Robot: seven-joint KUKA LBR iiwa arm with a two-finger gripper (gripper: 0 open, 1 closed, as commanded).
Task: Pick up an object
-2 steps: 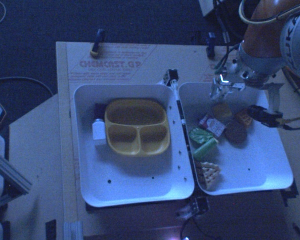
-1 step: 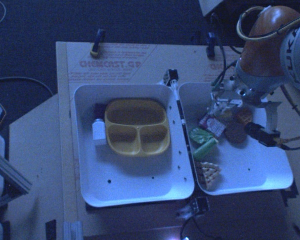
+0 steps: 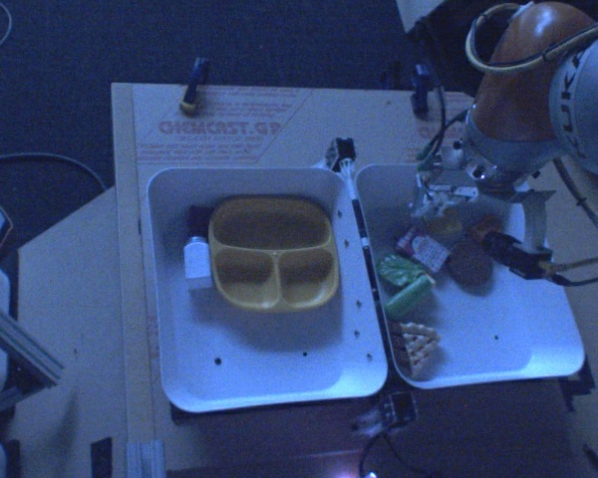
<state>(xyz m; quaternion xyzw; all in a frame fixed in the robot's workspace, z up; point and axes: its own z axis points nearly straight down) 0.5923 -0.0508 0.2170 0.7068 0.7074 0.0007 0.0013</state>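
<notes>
Gripper (image 3: 437,199) low over right bin (image 3: 538,357), claw state unclear; red packet (image 3: 426,249) just below it among clutter, likely light, crinkly and slippery, best pinched across its short edges.

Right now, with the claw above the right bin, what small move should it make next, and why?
Probably lower the claw straight down a little. It sits over the upper left of the right bin, where a red packet lies just below it, and nothing is seen held. Whether its fingers are open is too blurred to tell.
</notes>
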